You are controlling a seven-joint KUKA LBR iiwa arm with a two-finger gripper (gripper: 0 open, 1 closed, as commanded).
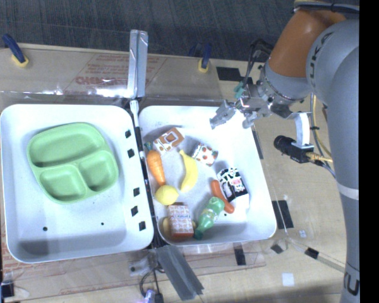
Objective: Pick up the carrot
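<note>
lying beside the banana (pixel 190 172), the carrot (pixel 155 167) is orange, tapered; pincer (pixel 232 115) state unclear.

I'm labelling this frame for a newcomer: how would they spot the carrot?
Look in the right bin, along its left wall. The carrot lies there, above the lemon and left of the banana. It is the plain orange taper; its neighbours are yellow.

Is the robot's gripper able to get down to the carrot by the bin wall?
Probably yes, but it's tight. The carrot lies uncovered on top, while the gripper hovers over the bin's far corner. The bin wall and the lemon crowd it.
</note>
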